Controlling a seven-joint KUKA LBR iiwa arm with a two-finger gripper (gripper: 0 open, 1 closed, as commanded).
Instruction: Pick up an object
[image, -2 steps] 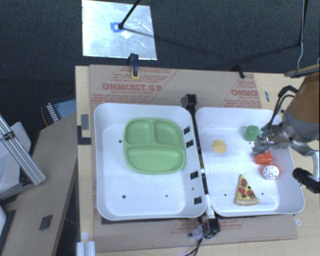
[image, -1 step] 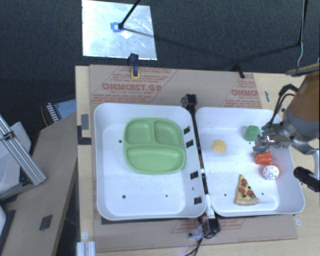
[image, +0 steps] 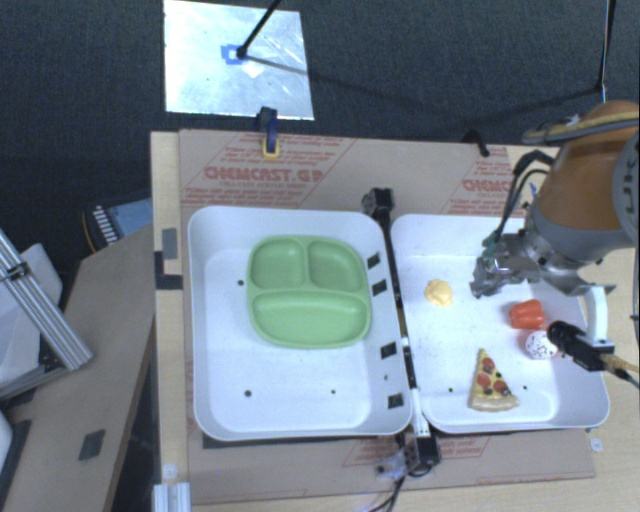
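— So, where is the gripper (image: 487, 277)?
— Over the right bin (image: 450, 235), between the yellow piece (image: 438, 292) and the red one (image: 526, 314), touching neither; finger state, I cannot tell.
— Risk?
— Probably closing on nothing, or nudging the yellow piece aside.

Four small objects are seen relative to the pizza slice (image: 491, 383), lying flat with its crust nearest: a white ball (image: 541, 346) up-right, an orange-red piece (image: 527, 314) above that, a yellow lump (image: 438, 292) up-left.
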